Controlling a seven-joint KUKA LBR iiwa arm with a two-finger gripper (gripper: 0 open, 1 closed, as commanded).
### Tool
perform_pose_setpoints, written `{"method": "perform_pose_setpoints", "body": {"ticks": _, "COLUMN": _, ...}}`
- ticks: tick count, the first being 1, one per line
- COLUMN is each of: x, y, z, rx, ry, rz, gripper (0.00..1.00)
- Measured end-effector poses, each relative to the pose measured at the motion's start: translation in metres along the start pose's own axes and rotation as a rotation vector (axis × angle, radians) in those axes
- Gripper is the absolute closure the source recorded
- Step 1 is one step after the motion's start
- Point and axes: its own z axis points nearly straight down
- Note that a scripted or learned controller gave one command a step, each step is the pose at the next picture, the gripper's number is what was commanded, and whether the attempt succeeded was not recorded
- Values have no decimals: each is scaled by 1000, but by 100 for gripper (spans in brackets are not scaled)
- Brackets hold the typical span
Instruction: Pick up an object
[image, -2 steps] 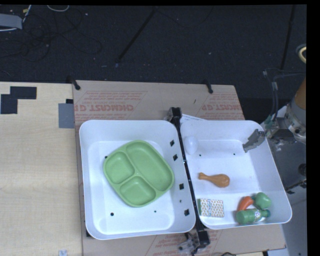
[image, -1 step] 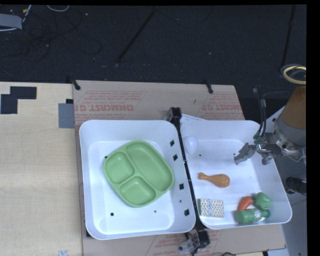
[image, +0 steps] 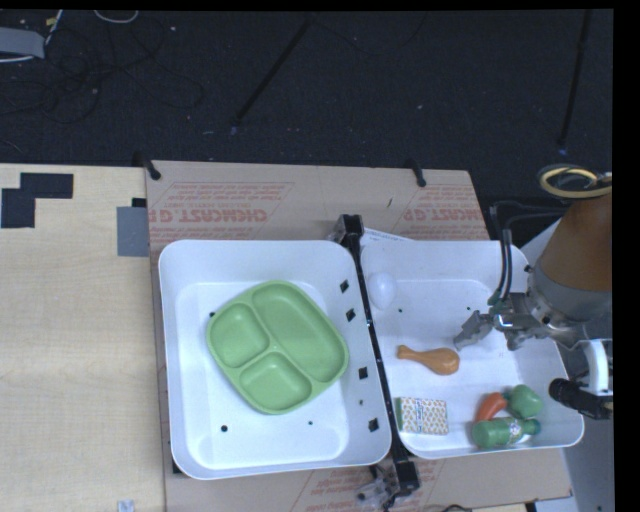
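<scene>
A grey robot arm with an orange band reaches in from the right over the right-hand bin (image: 440, 290), its hand (image: 478, 331) low over the bin's white floor near the right wall. The fingers (image: 470, 333) are spread apart with nothing between them.

Just left of and slightly nearer than the hand lies an orange drumstick-shaped toy (image: 430, 358), close to the fingertips but apart from them. Along the near side of the same bin sit a small patterned packet (image: 423, 415), a green bottle-like object (image: 503, 432) lying on its side, an orange carrot-like piece (image: 489, 406) and a round green piece (image: 525, 401), the last three clustered in the near right corner. A pale, rounded object (image: 383, 290) rests by the far left wall.

The left-hand bin (image: 190, 270) holds a green divided plate (image: 277, 346) with three compartments, lying flat near the middle. Both bins rest on a sheet of brown cardboard (image: 300, 200) on the light wooden bench (image: 70, 340).
</scene>
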Motion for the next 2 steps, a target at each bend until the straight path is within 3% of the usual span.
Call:
{"method": "perform_pose_setpoints", "body": {"ticks": 1, "x": 1, "y": 0, "z": 52, "rx": -2, "ry": -1, "rz": 0, "gripper": 0}}
{"method": "perform_pose_setpoints", "body": {"ticks": 2, "x": 0, "y": 0, "z": 41, "rx": -1, "ry": 0, "rz": 4, "gripper": 100}}
